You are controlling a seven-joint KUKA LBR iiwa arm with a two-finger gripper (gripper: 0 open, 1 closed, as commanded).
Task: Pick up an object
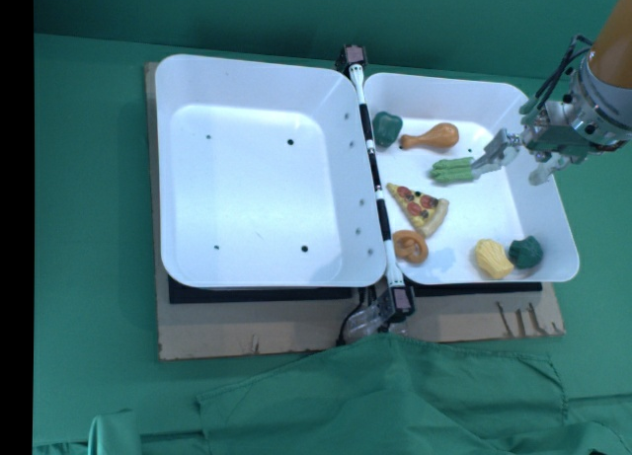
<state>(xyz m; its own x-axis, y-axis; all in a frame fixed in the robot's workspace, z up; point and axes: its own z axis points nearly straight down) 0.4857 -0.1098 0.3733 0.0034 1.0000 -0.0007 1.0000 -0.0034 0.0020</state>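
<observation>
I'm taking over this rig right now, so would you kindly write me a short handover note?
Tool: open, over the right bin, one finger beside the green beans; holding nothing.
Also in the right bin: drumstick, green pepper, pizza slice, pretzel, corn, broccoli.
Done: nothing picked yet.
Left: close on an item, probably the beans, and lift.

A robotics lab test rig. Two white bins (267,98) sit on cardboard (197,340) over a tabletop (89,196) draped in green cloth. Beside the right bin, plastic toy food (419,206) fills it, under a grey-and-orange arm (602,78).
</observation>
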